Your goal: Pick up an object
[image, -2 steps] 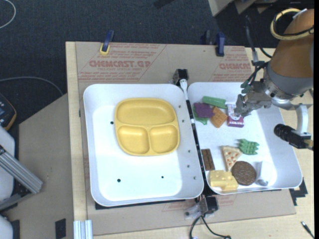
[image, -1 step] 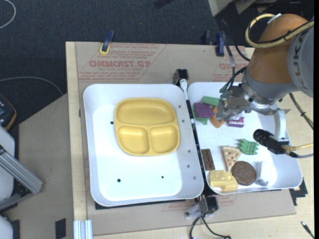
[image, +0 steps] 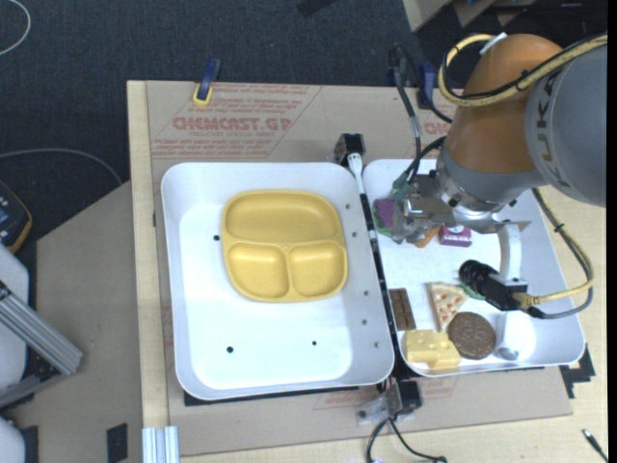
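Desk [image: 145, 258]: I see both white bins side by side on it, bare margin all round.
Left bin [image: 193, 336]: yellow divided tray [image: 284, 244] in its upper half; open white floor below and to the left.
Right bin [image: 554, 340]: crowded, arm [image: 511, 114] over its upper end.
Jaws [image: 416, 215]: low near the bin's upper left corner; I cannot tell whether they are apart or together.
Objects: brown disc [image: 471, 335], cheese wedge [image: 431, 348], pizza slice [image: 446, 303] and chocolate bar [image: 402, 308] cluster by the near edge; purple block [image: 455, 234] just right of the jaws.

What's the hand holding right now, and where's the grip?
Cannot tell. The hand is down in the right bin among small items, by a purple block, with the wrist hiding any contact.
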Motion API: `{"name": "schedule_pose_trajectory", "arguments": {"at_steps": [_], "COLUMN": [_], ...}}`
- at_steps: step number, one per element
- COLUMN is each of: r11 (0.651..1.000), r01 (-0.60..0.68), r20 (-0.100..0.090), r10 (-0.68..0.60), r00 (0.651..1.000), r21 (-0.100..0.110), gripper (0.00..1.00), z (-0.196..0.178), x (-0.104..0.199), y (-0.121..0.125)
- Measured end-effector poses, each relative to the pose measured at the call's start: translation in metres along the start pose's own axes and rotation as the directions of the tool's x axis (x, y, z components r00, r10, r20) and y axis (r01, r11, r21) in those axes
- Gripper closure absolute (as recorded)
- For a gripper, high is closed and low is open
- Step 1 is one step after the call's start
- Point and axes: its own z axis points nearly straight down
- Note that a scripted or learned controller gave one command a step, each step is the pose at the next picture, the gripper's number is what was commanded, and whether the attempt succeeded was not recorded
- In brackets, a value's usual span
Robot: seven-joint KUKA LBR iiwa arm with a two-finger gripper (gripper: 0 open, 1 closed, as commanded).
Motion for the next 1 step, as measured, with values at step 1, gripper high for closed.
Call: {"name": "schedule_pose_trajectory", "arguments": {"at_steps": [1], "r11": [1.000], "r01": [0.000], "r20": [0.001], "r10": [0.000], "r00": [1.000], "r21": [-0.003], "gripper": [1.00], "z": [0.0018], "x": [0.0460], "y": [0.0028]}}
